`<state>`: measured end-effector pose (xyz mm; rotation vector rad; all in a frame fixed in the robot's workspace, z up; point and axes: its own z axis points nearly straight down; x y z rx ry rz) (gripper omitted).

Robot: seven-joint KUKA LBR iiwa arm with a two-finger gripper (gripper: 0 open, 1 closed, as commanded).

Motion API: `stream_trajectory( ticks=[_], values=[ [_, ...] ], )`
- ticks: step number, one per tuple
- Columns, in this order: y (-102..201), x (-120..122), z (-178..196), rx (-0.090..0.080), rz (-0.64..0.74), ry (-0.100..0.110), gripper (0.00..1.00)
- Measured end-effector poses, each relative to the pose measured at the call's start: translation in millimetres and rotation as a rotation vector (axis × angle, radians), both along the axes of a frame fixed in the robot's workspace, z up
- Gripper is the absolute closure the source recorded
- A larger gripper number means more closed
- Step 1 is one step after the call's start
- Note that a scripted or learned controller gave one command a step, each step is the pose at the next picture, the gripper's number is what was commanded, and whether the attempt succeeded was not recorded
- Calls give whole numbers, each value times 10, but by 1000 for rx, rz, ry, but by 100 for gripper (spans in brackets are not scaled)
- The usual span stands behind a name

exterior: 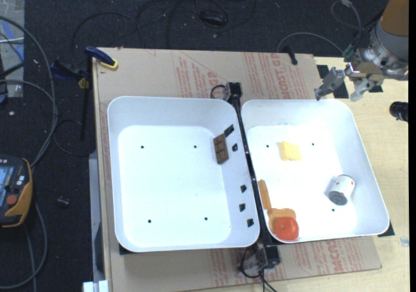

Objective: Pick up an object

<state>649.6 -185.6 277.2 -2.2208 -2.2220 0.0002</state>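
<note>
My gripper hangs above the far right corner of the right bin, over the bin's back rim. Its two fingers are spread apart, open, with nothing between them. In the right bin lie a small yellow block near the middle, a white cylinder with a dark end at the right, and a red ball on an orange handle in the near left corner. A brown rectangular piece leans on the right wall of the left bin.
The two bins stand side by side on a cardboard sheet, joined by a black divider with clips. Cables and a yellow-and-blue clamp lie on the dark floor beyond the board.
</note>
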Motion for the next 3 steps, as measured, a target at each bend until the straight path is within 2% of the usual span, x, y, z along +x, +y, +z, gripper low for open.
stream_trajectory(
  ticks=[1, 2, 3],
  values=[
    [-112, 90, -182, 0, -1, 1, 0],
    [-268, -249, -212, 0, -63, 0, 0],
    [-363, 15, -264, 0, 0, 0, 0]
  ],
)
